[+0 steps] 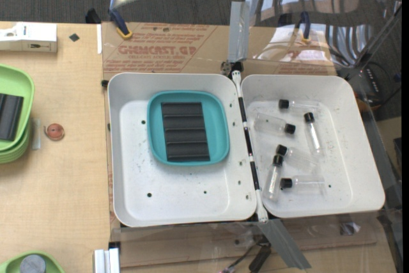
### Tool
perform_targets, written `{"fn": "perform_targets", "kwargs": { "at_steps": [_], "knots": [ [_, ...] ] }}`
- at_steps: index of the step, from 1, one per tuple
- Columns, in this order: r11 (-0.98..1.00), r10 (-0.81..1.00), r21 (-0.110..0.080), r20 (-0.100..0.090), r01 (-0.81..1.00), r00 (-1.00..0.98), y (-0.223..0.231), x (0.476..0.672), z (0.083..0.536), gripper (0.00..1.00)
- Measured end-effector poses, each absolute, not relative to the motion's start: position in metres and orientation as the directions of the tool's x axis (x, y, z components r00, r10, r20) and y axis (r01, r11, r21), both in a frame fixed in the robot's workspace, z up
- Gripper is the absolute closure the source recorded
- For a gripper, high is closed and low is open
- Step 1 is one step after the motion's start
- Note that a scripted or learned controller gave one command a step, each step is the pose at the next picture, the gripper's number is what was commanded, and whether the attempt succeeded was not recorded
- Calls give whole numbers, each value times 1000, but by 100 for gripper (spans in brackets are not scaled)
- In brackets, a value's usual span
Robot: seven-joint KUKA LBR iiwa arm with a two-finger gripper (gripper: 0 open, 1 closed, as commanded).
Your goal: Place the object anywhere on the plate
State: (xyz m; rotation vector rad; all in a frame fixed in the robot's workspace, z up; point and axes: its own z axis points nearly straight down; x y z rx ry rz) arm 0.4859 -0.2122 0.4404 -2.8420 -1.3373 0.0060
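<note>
A teal square plate (pixel 220 131) lies in the left white bin (pixel 128 156), with a dark ribbed insert (pixel 186 132) across its middle. In the right white bin (pixel 358 137) lie several clear plastic vials with black caps: one at the upper middle (pixel 284 103), one upright-lying at the right (pixel 312 129), one near the centre (pixel 288 129), one lower down (pixel 277 163) and one at the bottom (pixel 300 184).
A cardboard sheet (pixel 163 45) lies behind the bins with clamps on it. Green trays (pixel 19 105) sit at the left edge of the wooden bench, with a small orange disc (pixel 55 131) beside them. A white box (pixel 29 37) rests at the far left.
</note>
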Motion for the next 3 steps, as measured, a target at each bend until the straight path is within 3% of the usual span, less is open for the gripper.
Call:
{"fn": "perform_targets", "kwargs": {
  "at_steps": [1,3],
  "knots": [
    [-712,702,-3,-5,702,712,-215,479,440,0],
    [-827,562,-2,-4,562,827,-220,488,440,0]
  ]
}}
